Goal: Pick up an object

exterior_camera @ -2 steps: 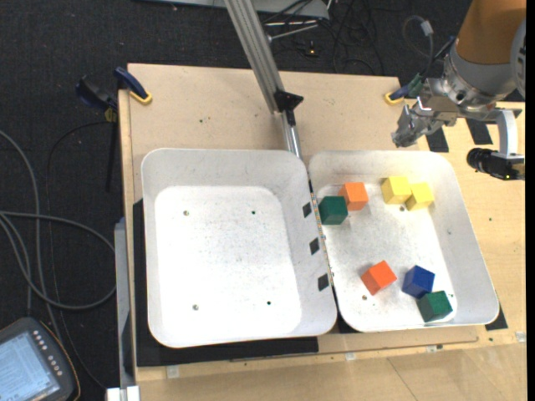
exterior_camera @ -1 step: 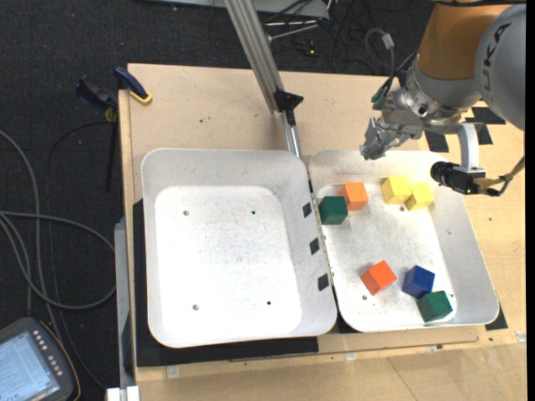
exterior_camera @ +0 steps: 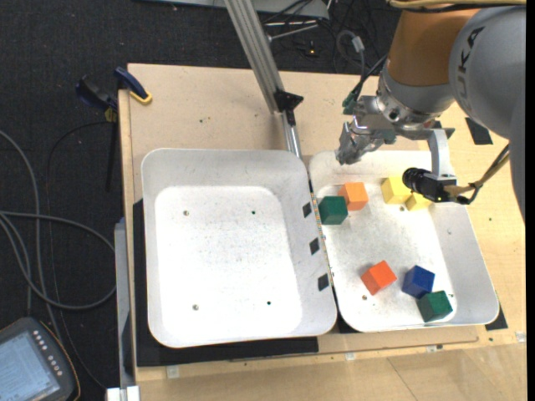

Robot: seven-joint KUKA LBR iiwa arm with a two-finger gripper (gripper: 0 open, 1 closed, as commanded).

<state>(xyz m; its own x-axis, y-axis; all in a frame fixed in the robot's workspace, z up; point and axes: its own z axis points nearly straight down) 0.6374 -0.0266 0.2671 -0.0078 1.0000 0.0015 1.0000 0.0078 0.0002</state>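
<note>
We have nothing lifted yet: our end effector [exterior_camera: 349,151] hangs above the right bin [exterior_camera: 468,261], just behind the orange block [exterior_camera: 356,195]; its grip state we cannot tell. All six blocks lie inside.

The arm [exterior_camera: 468,48] was cut off by the top and right edges of the picture. The gripper [exterior_camera: 349,150] was blurred, so its fingers could not be told. The yellow block [exterior_camera: 394,190] was partly hidden behind a black part of the arm.
</note>
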